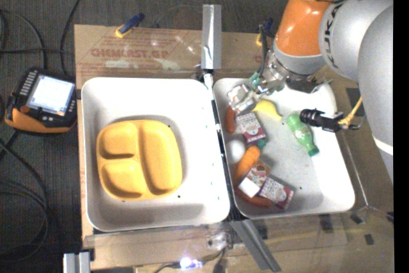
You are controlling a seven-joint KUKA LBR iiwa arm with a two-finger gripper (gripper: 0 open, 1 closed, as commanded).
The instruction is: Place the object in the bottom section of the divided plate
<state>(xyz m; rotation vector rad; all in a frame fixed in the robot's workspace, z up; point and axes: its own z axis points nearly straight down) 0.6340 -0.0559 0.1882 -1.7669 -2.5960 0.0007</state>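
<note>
A grey robot arm (358,29) with an orange band reaches in from the right, its two-finger gripper (241,96) lowered into the upper left corner of the right-hand white bin (332,192). Whether the gripper is open or closed cannot be told, and nothing is clearly seen held by it. Taking the gripper as the landmark: just below it lies a small dark red carton (250,127), apparently touching or nearly touching the gripper tip. Just left of that carton is a reddish sausage (229,118) against the bin wall. To the gripper's right is a yellow banana-like piece (268,109), and farther right a green bottle (301,133). Below the gripper sit a white egg (236,150), an orange carrot (247,162), and two more cartons (276,192) over a second sausage (253,200) near the bin's lower edge. Well to the gripper's lower left, in the left-hand white bin (192,201), rests the yellow divided plate (138,158), its sections holding nothing. Far left of the gripper, off the bench, lies an orange-edged handheld controller (41,99)
</note>
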